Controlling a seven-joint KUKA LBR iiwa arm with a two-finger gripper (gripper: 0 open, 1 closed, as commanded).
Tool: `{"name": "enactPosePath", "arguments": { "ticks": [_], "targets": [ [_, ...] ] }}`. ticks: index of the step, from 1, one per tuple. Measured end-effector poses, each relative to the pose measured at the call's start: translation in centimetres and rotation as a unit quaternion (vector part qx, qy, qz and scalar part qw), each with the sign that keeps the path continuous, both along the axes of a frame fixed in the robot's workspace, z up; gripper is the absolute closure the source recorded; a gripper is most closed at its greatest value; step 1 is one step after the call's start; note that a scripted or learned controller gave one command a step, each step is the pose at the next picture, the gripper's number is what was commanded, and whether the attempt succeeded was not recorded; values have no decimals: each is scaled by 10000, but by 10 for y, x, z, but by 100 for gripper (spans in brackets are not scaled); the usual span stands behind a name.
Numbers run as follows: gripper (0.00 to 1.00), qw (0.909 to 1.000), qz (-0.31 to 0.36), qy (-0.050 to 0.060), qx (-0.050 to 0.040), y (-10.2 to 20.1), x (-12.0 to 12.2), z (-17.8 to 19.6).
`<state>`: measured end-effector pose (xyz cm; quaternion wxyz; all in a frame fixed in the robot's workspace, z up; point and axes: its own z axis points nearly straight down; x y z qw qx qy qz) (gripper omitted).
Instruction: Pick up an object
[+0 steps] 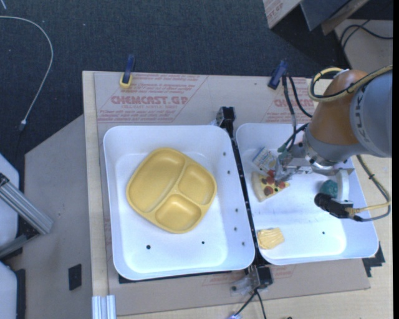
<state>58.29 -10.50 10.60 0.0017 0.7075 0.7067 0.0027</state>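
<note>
The gripper [282, 169] is reaching down into the right bin [299, 249] just above a pizza slice toy [269, 185], its finger state impossible to tell, while a yellow divided plate [171, 198] is lying in the left bin [124, 249] and a small yellow piece [270, 237] is sitting nearer the front.

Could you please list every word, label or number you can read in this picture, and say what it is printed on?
"CHEMCAST GP", in red, repeated on the brown protective sheet covering the bench board behind the bins.
The smaller red lines beneath it are too blurred to read.
The cardboard box at the top edge bears red print, too small to read.
</note>
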Motion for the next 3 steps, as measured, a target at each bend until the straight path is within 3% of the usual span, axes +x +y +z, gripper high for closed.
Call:
{"name": "enactPosePath", "arguments": {
  "ticks": [2,3],
  "targets": [
    [100,10000,13,-1,-12,9,0,122],
    [100,10000,11,15,-11,9,0,132]
  ]
}}
